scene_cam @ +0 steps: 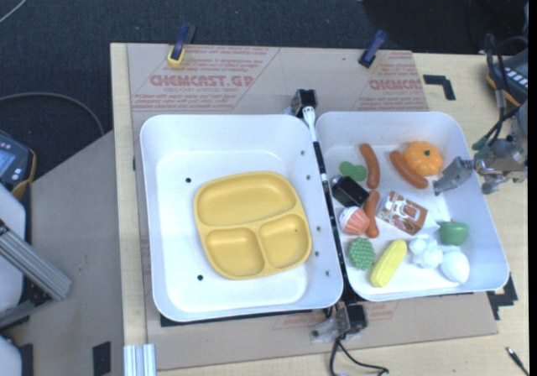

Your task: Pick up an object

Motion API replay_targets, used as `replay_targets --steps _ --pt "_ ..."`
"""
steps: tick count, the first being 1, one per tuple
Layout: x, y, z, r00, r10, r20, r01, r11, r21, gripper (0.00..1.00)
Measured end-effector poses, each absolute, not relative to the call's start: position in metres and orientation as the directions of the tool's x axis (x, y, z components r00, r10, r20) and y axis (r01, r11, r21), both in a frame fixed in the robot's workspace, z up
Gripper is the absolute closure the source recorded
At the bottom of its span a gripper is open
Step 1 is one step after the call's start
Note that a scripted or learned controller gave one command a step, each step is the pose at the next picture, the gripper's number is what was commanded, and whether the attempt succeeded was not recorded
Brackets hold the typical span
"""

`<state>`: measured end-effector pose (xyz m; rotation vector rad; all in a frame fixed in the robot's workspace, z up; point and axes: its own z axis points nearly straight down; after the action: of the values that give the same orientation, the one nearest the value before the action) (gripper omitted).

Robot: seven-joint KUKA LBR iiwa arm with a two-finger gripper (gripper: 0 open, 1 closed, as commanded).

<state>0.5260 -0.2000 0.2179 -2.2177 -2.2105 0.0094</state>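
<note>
End effector (457, 174) hovers over right bin (482, 223) edge nr orange (421, 158), finger state can't tell, nothing held; approach step, next: descend onto obj.

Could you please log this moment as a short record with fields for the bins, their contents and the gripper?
left bin: holds a yellow divided tray
right bin: holds toy foods
toy foods: orange pumpkin, two sausages, corn cob, green pepper, white egg, snack packet
gripper: over the right bin's far right side, near the pumpkin
held object: none visible between its fingers
bench surface: brown cardboard sheet, clamped at the far edge
</note>
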Motion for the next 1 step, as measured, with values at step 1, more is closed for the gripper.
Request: replay_targets --steps 1 --pt "0.5287 -0.1999 0.2238 0.000 1.000 0.000 1.000 0.000 0.000 0.00"
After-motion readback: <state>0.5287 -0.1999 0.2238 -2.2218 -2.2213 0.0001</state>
